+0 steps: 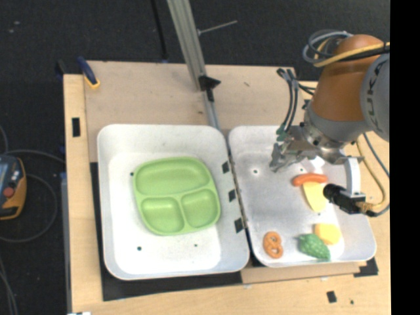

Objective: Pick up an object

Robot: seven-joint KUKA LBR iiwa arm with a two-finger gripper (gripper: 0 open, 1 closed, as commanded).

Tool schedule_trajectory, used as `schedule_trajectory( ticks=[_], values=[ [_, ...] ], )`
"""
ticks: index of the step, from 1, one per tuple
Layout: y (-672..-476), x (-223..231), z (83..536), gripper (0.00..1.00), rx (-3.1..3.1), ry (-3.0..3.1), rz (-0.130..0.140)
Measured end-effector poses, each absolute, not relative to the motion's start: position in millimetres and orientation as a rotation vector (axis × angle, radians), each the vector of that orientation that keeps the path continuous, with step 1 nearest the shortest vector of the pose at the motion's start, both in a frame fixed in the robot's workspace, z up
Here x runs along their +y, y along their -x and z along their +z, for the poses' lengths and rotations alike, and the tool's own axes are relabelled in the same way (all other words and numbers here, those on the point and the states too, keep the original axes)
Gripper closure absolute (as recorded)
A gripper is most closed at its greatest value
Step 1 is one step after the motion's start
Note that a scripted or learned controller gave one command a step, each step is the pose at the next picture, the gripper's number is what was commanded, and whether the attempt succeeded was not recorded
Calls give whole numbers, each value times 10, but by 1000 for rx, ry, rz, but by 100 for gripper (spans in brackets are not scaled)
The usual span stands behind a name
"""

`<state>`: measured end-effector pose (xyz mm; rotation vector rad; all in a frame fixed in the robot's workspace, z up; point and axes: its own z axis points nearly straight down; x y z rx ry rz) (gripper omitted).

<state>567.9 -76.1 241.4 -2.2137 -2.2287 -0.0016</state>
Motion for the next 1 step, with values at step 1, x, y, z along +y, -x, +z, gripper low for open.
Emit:
schedule_trajectory(
  ticks=[1],
  values=[
    [-5563, -176, 2475, 100, -2230, 2212, -4]
  ],
)
